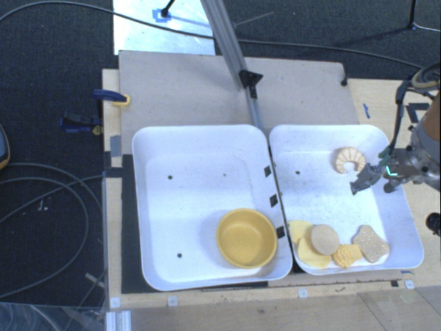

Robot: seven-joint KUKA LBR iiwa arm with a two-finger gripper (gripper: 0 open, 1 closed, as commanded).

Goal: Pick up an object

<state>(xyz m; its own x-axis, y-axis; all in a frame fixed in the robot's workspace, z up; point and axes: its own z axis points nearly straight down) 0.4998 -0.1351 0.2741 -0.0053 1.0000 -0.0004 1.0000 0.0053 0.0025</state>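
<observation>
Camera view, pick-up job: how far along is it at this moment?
Done: the end effector has been brought over the right bin, close beside the croissant-shaped piece. In hand: nothing shows between its fingers. Left: the grasp and lift. The croissant piece, the flat food pieces at the bin's near edge and the yellow bowl in the left bin all lie in place.

A flat light wooden bench [207, 88] holds two shallow white plastic bins side by side: the right bin [406, 254] beneath the gripper [368, 180], the left bin [148, 185] farther away.
</observation>
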